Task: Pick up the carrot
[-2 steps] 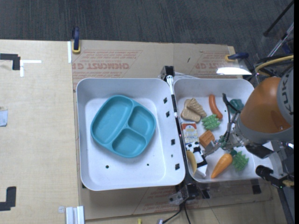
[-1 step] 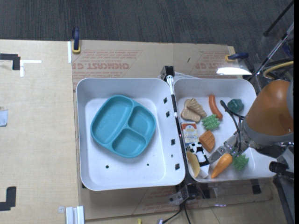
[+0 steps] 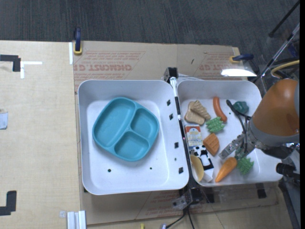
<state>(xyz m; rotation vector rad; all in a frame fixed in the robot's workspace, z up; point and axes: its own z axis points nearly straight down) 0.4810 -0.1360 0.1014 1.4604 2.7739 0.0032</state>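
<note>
Grey metal marks the gripper [image 3: 234, 148], which is seen low in the right bin [image 3: 255, 92], just above the upper end of the carrot [image 3: 225, 169]; whether it is spread or pressed together cannot be told, and nothing is visibly pinched. The carrot is laid at a slant near the bin's front wall, with a green leafy piece [image 3: 246, 165] just beside it on the right. An orange wedge [image 3: 211, 143] and a small carton [image 3: 194, 136] are found to the left, a bread slice [image 3: 197, 112], a sausage [image 3: 219, 109] and another green piece [image 3: 215, 125] farther back. In the left bin [image 3: 95, 175] a blue divided plate [image 3: 126, 129] is set.
</note>
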